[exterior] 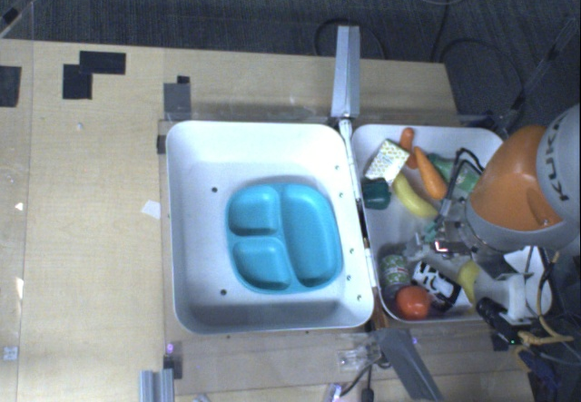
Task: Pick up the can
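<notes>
Here the work looks to be at the reaching step: the grey and orange arm leans over the right bin, and the hand hangs low among the clutter, but whether it is parted or closed I cannot tell, and nothing can be seen gripped in it. The can lies near the front left corner of that bin, close to the wall shared with the left bin, just left of the hand and just behind a red tomato. It looks small and dark, greenish on its side with a pale ring at the end, apparently lying tipped rather than standing, though that is hard to make out. The next move, I judge, calls for shifting the hand left over the can, lining up across its round body and lowering without nudging the tomato or the yellow banana farther back.
</notes>
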{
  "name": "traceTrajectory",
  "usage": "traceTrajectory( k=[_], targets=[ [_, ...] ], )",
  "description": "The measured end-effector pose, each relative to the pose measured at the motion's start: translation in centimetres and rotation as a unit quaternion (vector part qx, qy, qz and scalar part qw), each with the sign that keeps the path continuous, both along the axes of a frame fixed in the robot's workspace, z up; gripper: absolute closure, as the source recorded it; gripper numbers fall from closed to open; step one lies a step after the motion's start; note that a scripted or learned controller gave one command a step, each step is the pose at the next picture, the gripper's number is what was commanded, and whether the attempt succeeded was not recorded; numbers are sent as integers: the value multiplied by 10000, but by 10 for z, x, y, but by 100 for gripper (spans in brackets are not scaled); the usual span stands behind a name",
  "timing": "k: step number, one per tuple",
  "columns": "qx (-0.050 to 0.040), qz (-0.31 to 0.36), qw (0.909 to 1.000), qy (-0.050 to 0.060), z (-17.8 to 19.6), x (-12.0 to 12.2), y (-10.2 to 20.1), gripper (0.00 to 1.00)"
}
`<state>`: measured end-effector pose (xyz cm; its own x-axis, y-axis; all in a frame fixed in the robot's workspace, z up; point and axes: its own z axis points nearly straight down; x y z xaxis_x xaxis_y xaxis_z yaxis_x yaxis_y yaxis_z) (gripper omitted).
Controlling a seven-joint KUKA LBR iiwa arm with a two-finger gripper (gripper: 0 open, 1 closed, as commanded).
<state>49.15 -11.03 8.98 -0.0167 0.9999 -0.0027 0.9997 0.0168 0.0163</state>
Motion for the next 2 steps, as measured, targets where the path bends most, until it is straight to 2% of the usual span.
traceTrajectory(
  k=[1, 2],
  targets=[
    [11, -306, 9995, 4, -1, 64, 13, 0],
    [-10, -179, 9998, -125, 3, 9, 27, 0]
  ],
)
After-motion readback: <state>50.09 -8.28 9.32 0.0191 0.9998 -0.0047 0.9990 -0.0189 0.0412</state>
